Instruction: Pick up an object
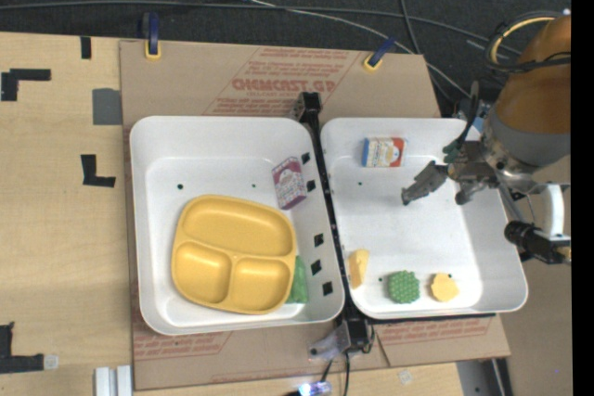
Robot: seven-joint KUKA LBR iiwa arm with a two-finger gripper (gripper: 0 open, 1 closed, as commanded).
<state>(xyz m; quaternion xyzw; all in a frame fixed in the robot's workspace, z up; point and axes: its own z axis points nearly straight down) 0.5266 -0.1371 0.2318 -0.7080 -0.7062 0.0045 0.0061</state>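
Note:
My gripper point(436, 190) hangs over the right bin point(501, 292), near its right side, open with nothing between its fingers. A small white, blue and red carton point(382, 151) lies at the bin's back, up and to the left of the fingers. Along the front of the same bin lie a yellow wedge point(357, 266), a green knobbly round piece point(402, 287) and a small yellow round piece point(445, 288). In the left bin point(148, 153) a yellow divided plate point(232, 253) lies flat, with a purple packet point(290, 183) behind it and a green item point(299, 281) at its right edge.
The two bins meet at a black-clipped divider point(320, 199). They rest on a cardboard sheet point(278, 79) clamped at its back edge. Cables point(436, 5) run over the dark surface behind. The arm's grey and orange body point(538, 97) stands over the right bin's right rim.

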